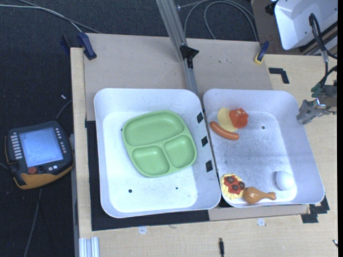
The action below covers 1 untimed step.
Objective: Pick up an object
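Note:
The right bin (300, 143) holds several toy foods. A red block (239, 117) rests against a yellow piece (225, 119) at the back, with a sausage (224, 131) just in front of them. Near the front wall lie a small pizza slice (232, 185), a brown drumstick (258, 195) and a white egg (284, 180). My gripper (310, 111) hangs at the bin's right rim, outside the bin's floor and well away from the foods. Nothing shows between its fingers.
The left bin (110, 143) carries a green divided plate (159, 142). A metal pole (174, 25) slants down to the gap between the bins. A teach pendant (37, 153) lies off the bench at the left. Blue clamps sit at the board's back corners.

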### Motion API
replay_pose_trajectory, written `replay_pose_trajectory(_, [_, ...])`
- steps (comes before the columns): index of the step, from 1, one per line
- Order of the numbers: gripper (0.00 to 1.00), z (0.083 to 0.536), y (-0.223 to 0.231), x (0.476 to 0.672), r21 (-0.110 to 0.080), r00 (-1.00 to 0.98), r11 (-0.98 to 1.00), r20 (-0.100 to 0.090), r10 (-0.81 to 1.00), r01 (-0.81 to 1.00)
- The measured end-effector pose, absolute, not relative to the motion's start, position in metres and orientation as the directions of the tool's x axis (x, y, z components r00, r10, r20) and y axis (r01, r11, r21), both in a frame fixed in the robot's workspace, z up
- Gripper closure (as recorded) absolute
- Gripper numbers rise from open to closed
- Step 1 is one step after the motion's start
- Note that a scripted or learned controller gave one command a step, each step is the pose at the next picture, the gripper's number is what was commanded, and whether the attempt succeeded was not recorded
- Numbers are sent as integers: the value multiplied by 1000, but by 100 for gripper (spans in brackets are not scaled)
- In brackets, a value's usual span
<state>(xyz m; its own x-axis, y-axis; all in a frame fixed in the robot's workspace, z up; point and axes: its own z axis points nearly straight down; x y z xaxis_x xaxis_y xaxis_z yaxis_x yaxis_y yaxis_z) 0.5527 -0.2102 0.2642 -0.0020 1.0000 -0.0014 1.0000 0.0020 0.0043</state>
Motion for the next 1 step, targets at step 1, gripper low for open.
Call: replay_pose_trajectory(1, [100, 271, -156, 546, 0, -6, 6, 3, 1000, 1000])
